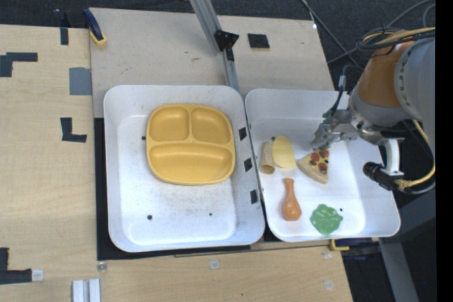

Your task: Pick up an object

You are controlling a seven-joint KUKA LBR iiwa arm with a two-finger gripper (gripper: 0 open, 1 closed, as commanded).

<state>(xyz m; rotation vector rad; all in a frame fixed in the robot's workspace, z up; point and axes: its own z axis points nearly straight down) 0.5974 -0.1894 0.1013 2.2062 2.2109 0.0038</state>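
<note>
We judge the pick not yet made: our metal two-finger gripper (323, 149) sits low in the white right-hand bin (297, 99), right of frame centre, its tips at the upper edge of the wedge-shaped toy pizza slice (314, 165). We cannot tell how its tips are set.

The slice lies flat on the bin floor, so closing and lifting remain. Just left of it lie a pale yellow rounded toy (283, 151) and a tan cylinder (267, 158); below are an orange drumstick toy (290, 200) and a green leafy toy (326, 218). The bin floor above the gripper is bare. The yellow divided plate (190, 143) lies in the white left-hand bin (127, 152).
</note>
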